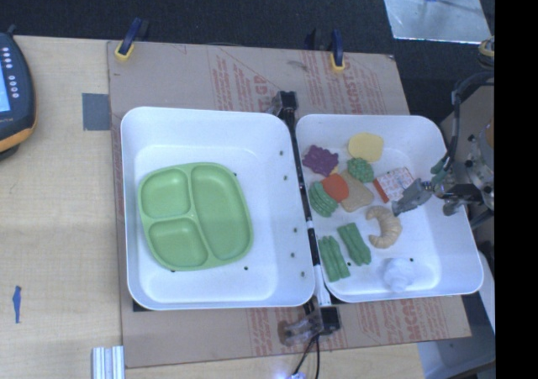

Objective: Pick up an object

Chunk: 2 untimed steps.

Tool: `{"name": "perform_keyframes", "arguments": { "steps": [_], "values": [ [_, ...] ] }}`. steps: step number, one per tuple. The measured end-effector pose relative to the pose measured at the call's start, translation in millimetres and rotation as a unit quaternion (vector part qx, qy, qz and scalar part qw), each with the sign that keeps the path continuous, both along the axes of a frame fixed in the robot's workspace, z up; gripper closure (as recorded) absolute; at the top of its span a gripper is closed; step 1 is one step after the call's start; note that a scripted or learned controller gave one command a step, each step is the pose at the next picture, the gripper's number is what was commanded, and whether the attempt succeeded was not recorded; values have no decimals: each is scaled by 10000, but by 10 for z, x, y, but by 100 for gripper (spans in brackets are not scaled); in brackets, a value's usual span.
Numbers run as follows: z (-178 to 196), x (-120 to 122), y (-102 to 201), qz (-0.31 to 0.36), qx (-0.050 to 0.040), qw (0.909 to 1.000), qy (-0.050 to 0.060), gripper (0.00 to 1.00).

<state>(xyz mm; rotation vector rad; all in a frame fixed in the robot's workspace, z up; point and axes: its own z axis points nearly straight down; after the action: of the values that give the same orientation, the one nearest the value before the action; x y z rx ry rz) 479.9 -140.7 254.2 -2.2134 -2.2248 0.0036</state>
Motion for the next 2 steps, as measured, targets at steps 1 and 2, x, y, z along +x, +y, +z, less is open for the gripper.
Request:
{"name": "perform_keyframes", "arguments": {
  "steps": [1,2],
  "values": [
    [-1690,-59,459,5,9,10000,30,0],
    [-1528,-48,428,5,-2,10000,13,100]
  ]
}}
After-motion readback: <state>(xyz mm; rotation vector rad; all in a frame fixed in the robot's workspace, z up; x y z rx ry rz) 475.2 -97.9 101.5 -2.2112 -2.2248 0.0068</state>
